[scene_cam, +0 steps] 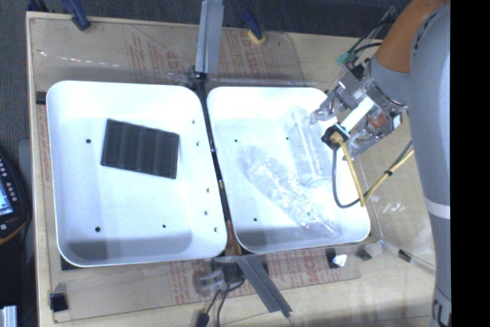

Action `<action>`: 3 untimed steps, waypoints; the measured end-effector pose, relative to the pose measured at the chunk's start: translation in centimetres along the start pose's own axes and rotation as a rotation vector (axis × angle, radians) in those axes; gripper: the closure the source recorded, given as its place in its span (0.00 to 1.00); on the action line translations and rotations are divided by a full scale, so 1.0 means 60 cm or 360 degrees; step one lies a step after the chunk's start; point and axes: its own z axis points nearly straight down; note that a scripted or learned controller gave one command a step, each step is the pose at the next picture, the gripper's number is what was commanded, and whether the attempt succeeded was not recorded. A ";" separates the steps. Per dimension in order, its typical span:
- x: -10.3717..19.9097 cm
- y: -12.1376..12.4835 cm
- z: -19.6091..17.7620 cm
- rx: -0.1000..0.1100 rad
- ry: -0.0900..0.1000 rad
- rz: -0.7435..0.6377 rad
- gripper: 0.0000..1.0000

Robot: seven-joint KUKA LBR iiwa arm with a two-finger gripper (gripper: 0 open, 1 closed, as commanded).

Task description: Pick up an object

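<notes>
A dark grey ribbed rectangular pad (pixel 141 148) lies flat in the left bin (pixel 69 99). In the right bin (pixel 253 99) a clear plastic bottle-like piece (pixel 306 149) lies lengthwise near the right wall. A second clear crinkled plastic piece (pixel 279 188) stretches diagonally toward the front right corner. My gripper (pixel 326 126) hangs over the right bin's upper right edge, just right of the top end of the clear bottle-like piece. Nothing is visibly held in it.
A metal bar (pixel 210 34) stands at the back between the bins, and blue clamps (pixel 76 11) grip the board's far edge. A yellow cable (pixel 352 188) loops down from the wrist over the right bin's right wall. The grey arm (pixel 429 88) fills the right side.
</notes>
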 end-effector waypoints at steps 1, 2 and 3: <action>0.003 -0.003 -0.015 0.0007 -0.0005 -0.0021 1.00; 0.078 -0.079 -0.144 -0.0004 0.0005 0.0216 1.00; 0.118 -0.079 -0.179 -0.0005 0.0004 0.0085 1.00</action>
